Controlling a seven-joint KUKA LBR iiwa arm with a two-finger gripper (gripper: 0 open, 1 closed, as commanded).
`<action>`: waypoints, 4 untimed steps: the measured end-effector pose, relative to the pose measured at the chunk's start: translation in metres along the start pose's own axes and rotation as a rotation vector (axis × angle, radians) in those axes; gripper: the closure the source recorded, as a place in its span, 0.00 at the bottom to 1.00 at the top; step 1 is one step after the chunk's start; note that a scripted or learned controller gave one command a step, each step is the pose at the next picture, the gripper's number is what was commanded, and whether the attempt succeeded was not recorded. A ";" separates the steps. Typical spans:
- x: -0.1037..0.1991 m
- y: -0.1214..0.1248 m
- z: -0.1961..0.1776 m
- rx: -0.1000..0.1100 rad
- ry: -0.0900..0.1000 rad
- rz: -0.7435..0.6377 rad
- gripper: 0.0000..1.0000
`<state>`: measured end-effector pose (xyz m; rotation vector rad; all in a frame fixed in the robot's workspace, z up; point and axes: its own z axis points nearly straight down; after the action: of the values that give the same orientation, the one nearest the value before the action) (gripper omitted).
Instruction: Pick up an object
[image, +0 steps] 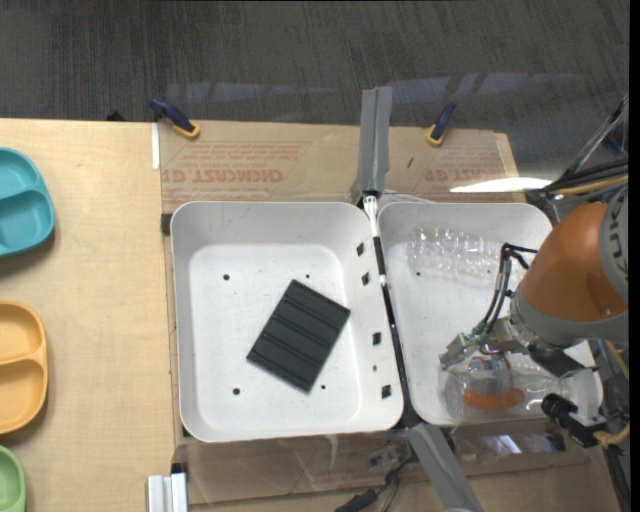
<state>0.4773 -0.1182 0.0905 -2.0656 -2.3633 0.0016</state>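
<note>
A black ribbed rectangular pad (299, 334) lies flat and turned at an angle in the middle of the left bin (185, 300). In the right bin (425, 310), a clear bumpy plastic piece (455, 250) rests near the far wall. A clear packet with an orange item inside (492, 397) lies at the near edge. My gripper (484, 358) is low in the right bin, right over that clear packet, with wires and the grey wrist above it. The arm's orange band (570, 265) hides the bin's right side.
Brown cardboard (260, 165) is clamped behind the bins with two clips (175, 117) (440, 122). A teal plate (20, 215), an orange plate (18, 365) and a green one (8, 480) sit on the wooden bench at far left. A grey bar (375, 140) runs between the bins.
</note>
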 end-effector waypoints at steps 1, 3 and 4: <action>-0.001 0.001 -0.008 0.000 0.000 0.004 1.00; -0.001 0.001 -0.016 0.001 0.001 0.005 1.00; -0.001 0.001 -0.016 0.001 0.001 0.006 0.00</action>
<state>0.4785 -0.1189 0.1066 -2.0713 -2.3560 0.0022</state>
